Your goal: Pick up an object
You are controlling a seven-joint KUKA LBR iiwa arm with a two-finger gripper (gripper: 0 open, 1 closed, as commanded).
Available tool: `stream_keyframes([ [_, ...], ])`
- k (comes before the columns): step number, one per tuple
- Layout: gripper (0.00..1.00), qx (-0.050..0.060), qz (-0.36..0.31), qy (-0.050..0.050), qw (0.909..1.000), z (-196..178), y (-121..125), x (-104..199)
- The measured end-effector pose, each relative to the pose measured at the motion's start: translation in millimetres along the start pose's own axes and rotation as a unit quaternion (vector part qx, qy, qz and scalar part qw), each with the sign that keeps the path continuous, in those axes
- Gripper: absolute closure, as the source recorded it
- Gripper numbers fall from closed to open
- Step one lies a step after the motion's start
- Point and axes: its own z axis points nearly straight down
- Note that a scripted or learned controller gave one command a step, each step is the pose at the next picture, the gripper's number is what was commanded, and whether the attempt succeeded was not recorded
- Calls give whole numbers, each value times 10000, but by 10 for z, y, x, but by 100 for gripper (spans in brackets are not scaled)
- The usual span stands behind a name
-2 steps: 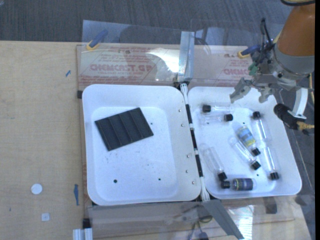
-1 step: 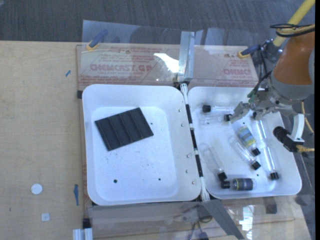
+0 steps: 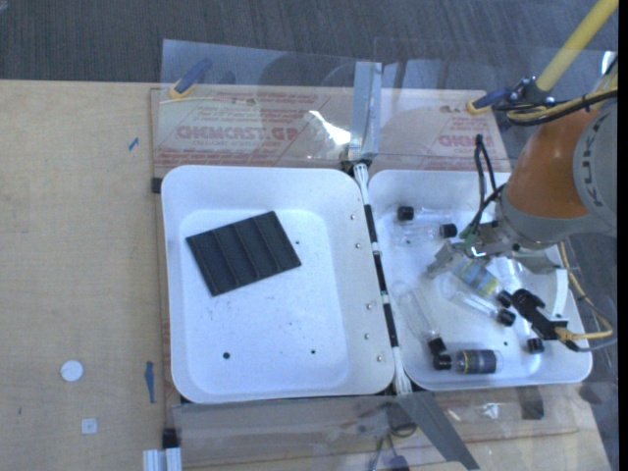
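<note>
1 fixed camera above bench (image 3: 78, 263), looking down aslant, both bins framed.

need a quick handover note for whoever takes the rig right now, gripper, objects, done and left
Gripper: low in the right bin, over a pile of clear vials; no object seen held.
Objects: right bin holds small vials with black caps, including a dark vial near its front wall. Left bin holds a flat black ridged panel.
Done: arm has reached the pile.
Left: grasp one object and lift it.

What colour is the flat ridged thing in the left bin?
Dark grey, nearly black: the ridged pad, in the camera view.
</note>
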Motion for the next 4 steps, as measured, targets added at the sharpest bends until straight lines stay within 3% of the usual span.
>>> stream_keyframes([
  [1, 0, -5, 159, 73, 9998, -2, 512, -535],
  [2, 0, 11, 108, 158, 9998, -253, -127, -601],
  [3, 0, -9, -163, 17, 9999, -6, -411, -263],
  [4, 100, -36, -149, -9, 9999, -118, -399, -288],
])
